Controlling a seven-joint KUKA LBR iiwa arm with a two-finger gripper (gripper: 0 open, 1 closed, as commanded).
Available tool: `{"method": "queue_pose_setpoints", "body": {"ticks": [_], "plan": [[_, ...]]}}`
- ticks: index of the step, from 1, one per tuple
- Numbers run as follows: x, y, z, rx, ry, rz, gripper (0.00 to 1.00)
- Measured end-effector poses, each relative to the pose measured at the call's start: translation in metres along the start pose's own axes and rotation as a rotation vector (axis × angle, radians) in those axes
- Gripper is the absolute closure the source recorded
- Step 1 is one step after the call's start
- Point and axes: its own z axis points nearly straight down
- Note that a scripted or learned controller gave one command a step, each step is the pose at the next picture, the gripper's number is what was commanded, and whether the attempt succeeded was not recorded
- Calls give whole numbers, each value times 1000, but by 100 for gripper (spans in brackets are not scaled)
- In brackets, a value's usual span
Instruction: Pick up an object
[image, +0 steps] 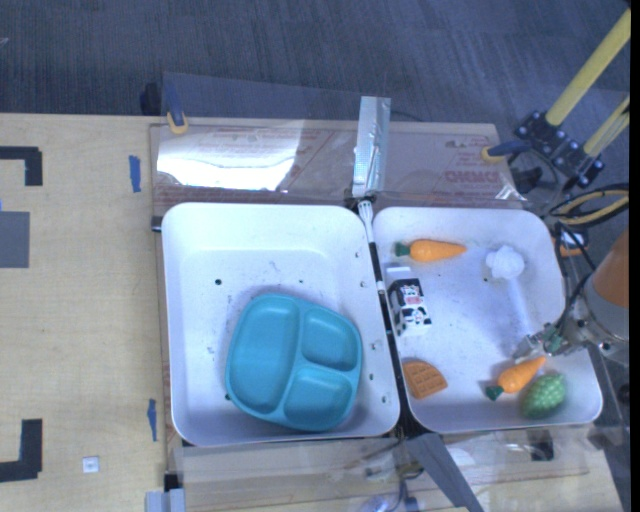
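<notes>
The end effector (545, 343) is at the right bin's (470, 228) right side, directly above a toy carrot (520, 376); its opening cannot be determined. A green ball (544, 394) touches that carrot. A second carrot (432, 250) lies near the bin's far wall.

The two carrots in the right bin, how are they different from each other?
The far carrot lies flat and level near the bin's back wall, alone on bare white floor. The near carrot lies tilted near the front, touching a green bumpy fruit, with the gripper right at its tip. The far carrot also looks longer. Both are orange toy carrots with green tops.
</notes>
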Motion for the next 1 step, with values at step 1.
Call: {"method": "queue_pose_setpoints", "body": {"ticks": [1], "plan": [[-6,-6,-83,10,-1,-309,100]]}}
